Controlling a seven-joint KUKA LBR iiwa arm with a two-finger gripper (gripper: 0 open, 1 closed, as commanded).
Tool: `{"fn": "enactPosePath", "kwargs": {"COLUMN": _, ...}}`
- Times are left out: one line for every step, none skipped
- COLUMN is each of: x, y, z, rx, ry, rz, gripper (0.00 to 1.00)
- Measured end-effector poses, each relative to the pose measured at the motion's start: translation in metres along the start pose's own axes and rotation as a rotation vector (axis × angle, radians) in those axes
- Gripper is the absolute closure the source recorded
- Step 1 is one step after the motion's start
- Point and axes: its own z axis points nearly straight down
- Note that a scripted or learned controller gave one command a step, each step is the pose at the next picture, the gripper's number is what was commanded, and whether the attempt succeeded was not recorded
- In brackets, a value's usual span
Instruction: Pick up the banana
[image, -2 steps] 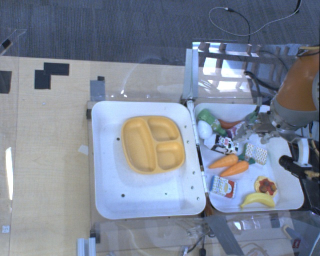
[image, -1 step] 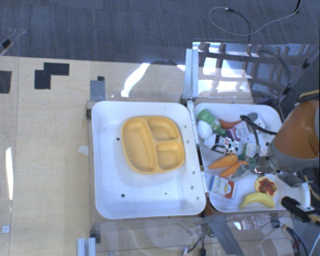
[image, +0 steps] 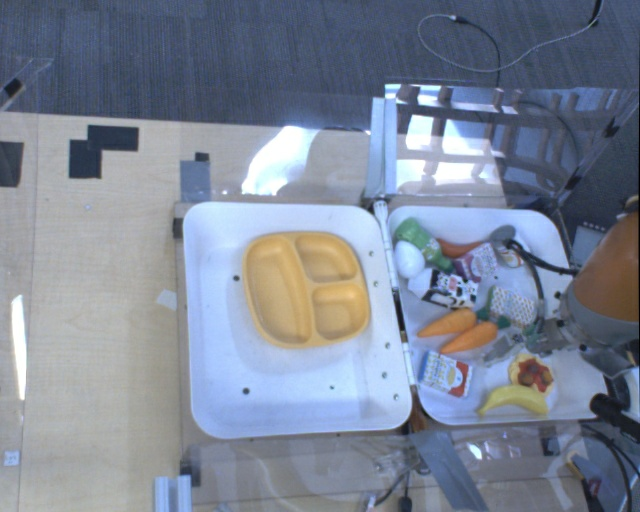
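Gripper (image: 520, 345) of grey metal hangs low over the right bin (image: 560, 240), its tip among the toys near that bin's right wall; whether it is spread or pressed together cannot be told from this slant. Behind it the arm (image: 610, 285) bulges up, smooth, with its orange band and a grey wrist. Just below the tip sits a small yellow dish with red pieces (image: 530, 372), and touching that dish's lower edge lies the banana (image: 515, 401), glossy yellow plastic, gently curved, near the bin's front edge. Its long axis runs roughly left to right, one end aimed at the lower left, the curve bowing downward. Two orange carrots (image: 460, 330) lie side by side to the left of the gripper, with a small printed carton (image: 443, 373) below them and a white egg (image: 408, 260) further up. The left bin (image: 215, 400) holds a yellow divided plate (image: 305, 288) with three hollows. Both shallow white bins rest on a pale wooden bench (image: 90, 330), dark carpet (image: 250, 50) beyond
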Motion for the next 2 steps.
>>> {"fn": "enactPosePath", "kwargs": {"x": 0.000, "y": 0.000, "z": 0.000, "rx": 0.000, "ry": 0.000, "rz": 0.000, "gripper": 0.00}}
{"fn": "enactPosePath", "kwargs": {"x": 0.039, "y": 0.009, "z": -0.001, "rx": -0.004, "ry": -0.005, "rz": -0.162, "gripper": 0.00}}
